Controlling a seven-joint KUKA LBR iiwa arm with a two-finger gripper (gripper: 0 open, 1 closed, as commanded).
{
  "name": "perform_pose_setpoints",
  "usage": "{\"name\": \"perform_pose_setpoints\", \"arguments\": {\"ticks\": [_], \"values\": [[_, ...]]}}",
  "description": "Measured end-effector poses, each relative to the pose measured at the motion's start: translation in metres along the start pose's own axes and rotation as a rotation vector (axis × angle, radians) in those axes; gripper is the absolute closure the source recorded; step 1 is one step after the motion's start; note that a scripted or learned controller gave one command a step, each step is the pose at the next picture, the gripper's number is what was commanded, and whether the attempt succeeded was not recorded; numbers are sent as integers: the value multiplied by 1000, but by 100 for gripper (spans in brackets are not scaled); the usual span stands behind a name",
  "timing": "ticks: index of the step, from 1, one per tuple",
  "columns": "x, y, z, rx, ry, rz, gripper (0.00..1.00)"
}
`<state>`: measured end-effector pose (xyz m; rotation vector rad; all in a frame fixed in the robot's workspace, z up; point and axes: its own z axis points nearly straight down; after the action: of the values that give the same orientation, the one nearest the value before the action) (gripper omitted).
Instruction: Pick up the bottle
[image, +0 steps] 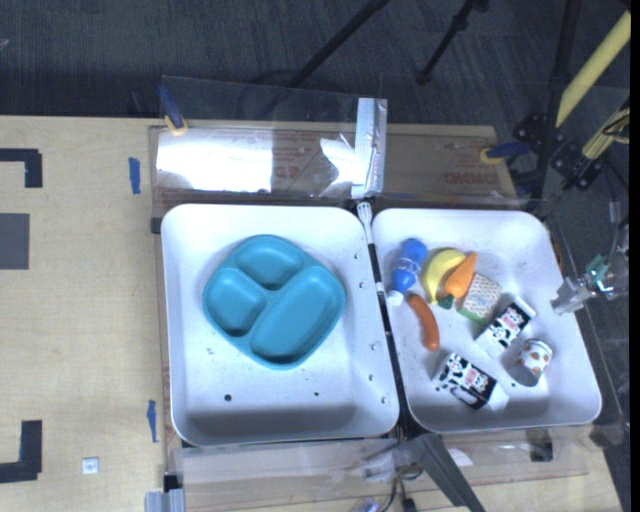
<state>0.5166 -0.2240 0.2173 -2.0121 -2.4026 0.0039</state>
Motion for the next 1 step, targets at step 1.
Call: {"name": "perform_pose_setpoints", "arguments": {"ticks": [1], "values": [[2, -10, -42, -4, -5, -365, 100]]}}
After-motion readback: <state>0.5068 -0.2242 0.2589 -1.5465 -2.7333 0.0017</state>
